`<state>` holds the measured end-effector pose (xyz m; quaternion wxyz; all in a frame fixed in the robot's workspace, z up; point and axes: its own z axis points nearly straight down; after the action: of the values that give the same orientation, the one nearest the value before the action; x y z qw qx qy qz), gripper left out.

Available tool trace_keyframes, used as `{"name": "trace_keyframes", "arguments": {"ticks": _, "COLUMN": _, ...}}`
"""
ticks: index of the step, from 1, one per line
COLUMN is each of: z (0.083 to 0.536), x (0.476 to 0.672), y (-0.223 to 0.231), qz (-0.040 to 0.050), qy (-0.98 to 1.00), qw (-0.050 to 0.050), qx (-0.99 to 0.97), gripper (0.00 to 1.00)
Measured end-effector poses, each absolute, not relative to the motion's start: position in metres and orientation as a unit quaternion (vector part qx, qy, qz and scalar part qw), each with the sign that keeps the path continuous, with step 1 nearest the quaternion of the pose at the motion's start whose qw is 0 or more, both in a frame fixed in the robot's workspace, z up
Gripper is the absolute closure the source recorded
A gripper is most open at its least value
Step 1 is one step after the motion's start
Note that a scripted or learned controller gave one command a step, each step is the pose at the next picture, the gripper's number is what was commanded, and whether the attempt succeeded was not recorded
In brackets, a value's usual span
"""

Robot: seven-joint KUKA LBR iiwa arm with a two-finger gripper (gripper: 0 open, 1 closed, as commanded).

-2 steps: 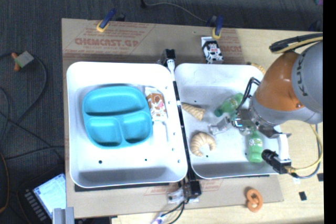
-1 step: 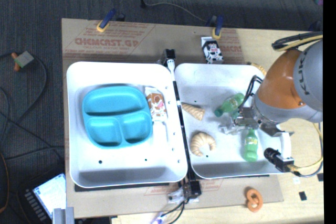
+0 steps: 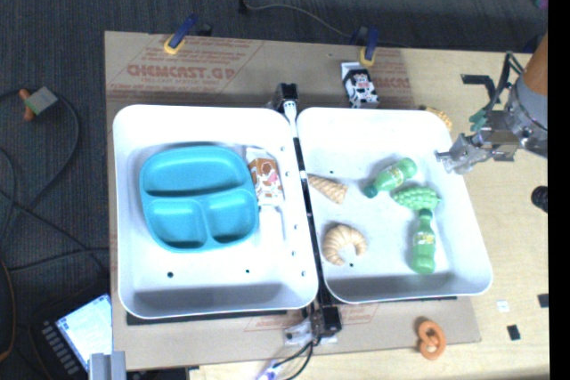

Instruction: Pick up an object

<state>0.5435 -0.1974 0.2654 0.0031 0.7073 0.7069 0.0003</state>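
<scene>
My end effector (image 3: 459, 154) hangs at the right bin's (image 3: 463, 280) far right rim, holding nothing.

From above, I cannot tell how it is set. In the right bin lie a green bottle (image 3: 423, 240), two more green toys (image 3: 390, 176), a cone (image 3: 327, 188) and a croissant (image 3: 343, 243). The left bin (image 3: 129, 280) holds a blue tray (image 3: 198, 196).

brown board (image 3: 191, 71) under bins, red print "CHEMCAST GP"

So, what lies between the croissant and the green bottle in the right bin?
Camera view: bare white bin floor lies between the croissant and the green bottle.
</scene>
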Motion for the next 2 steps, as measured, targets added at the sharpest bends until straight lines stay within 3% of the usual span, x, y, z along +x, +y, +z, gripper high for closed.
{"name": "trace_keyframes", "arguments": {"ticks": 1, "z": 0.264, "x": 0.543, "y": -0.197, "qz": -0.0006, "qy": 0.707, "qw": 0.001, "qx": 0.707, "gripper": 0.00}}
{"name": "trace_keyframes", "arguments": {"ticks": 2, "z": 0.097, "x": 0.557, "y": -0.209, "qz": 0.0038, "qy": 0.709, "qw": -0.002, "qx": 0.705, "gripper": 0.00}}
